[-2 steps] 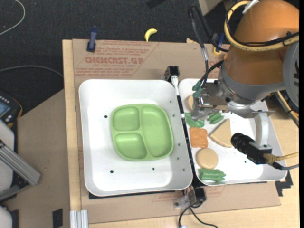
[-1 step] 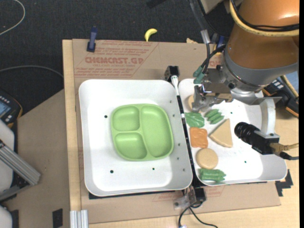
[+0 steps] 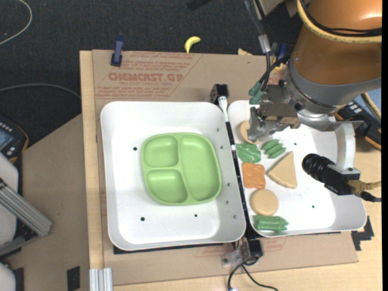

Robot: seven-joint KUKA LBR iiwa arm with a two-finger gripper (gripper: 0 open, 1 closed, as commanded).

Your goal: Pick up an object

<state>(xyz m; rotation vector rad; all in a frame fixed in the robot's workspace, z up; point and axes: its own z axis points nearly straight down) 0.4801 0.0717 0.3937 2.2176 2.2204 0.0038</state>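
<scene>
Arm (image 3: pixel 339 47) over right bin (image 3: pixel 339 214), reaching in from desk's right edge. Left bin (image 3: pixel 121 162) holding green divided plate (image 3: pixel 180 167), well apart from the action.

Gripper (image 3: pixel 262 129) low at right bin's far-left corner; opening width impossible to tell, nothing visibly held.

Candidate objects crowded along right bin's left wall: tan wedge (image 3: pixel 284 171), orange square (image 3: pixel 254 176), round cracker (image 3: pixel 265 202), green leafy piece (image 3: pixel 248 153), green pods (image 3: pixel 271 147), green bundle (image 3: pixel 271 224) at near edge.

Risks, by judgement:
- Clipping bin wall or central divider, given closeness to corner.
- Pinching two touching pieces at once; pods and leafy piece just beside each other.
- Flat, thin pieces slipping out or being pushed aside instead of lifted.
</scene>
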